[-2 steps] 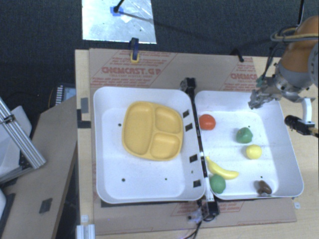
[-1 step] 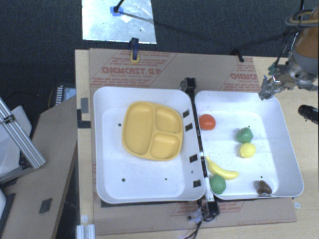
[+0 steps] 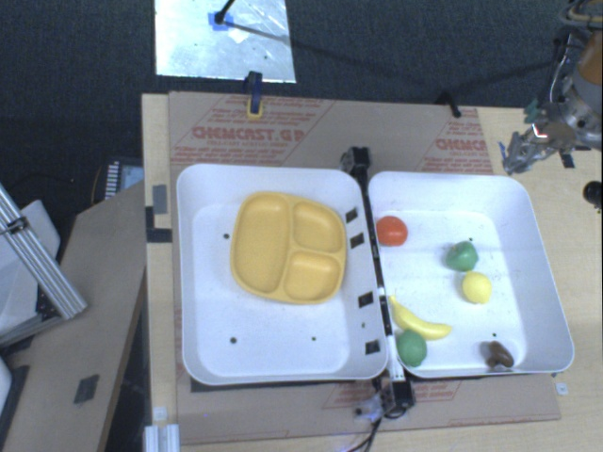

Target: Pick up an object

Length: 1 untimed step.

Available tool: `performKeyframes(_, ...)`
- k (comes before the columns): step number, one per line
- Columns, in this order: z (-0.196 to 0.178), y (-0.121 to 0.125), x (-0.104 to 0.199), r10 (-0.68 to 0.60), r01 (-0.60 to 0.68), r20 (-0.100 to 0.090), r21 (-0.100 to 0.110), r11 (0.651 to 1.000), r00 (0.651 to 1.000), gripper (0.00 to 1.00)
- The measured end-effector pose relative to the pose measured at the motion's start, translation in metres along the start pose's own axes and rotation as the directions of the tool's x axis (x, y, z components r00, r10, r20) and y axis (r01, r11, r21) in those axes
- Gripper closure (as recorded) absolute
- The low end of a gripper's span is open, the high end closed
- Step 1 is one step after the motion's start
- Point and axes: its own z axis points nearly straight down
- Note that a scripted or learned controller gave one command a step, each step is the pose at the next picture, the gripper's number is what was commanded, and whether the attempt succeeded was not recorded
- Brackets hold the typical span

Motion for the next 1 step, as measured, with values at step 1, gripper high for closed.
performKeyframes(1,-0.0021,0.0016,0.0583,-0.005,0.005,-0.003,0.004,1.0,1.0,1.0)
